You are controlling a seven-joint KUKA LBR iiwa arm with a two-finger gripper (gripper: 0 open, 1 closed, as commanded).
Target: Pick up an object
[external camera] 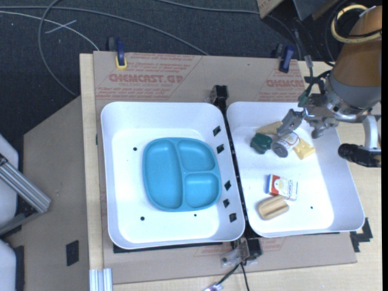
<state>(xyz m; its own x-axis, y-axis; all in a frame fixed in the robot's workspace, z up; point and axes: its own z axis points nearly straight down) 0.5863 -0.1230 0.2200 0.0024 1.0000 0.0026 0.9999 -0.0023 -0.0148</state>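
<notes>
My gripper hangs over the back part of the right bin. Its fingers stand open with nothing between them. Just below its left finger lies a small cluster: a dark green piece, a tan piece, a grey cylinder and a yellow block. Nearer the front of the same bin lie a red and white packet and a tan bread-like roll.
The left bin holds a blue divided plate. A black divider with clips runs between the bins. The arm's grey body and orange band rise at the right. Cables lie on the floor behind the bench.
</notes>
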